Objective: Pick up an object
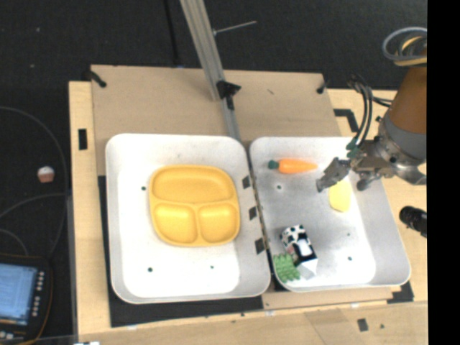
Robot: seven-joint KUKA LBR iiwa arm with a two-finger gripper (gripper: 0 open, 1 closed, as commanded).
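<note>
Left of your hand point(346, 177) lies the toy carrot point(293, 166), long axis across the right bin point(374, 243), while the yellow lemon-like piece point(341, 197) sits directly beneath the open, empty fingers, so it is the nearer pick.

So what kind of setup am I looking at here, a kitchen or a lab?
Most likely a robot lab test bench, not a kitchen. Two shallow white bins sit on a plywood board, holding toy items like a plastic carrot and a yellow divided plate, and a metal mounting pole rises behind them.
</note>
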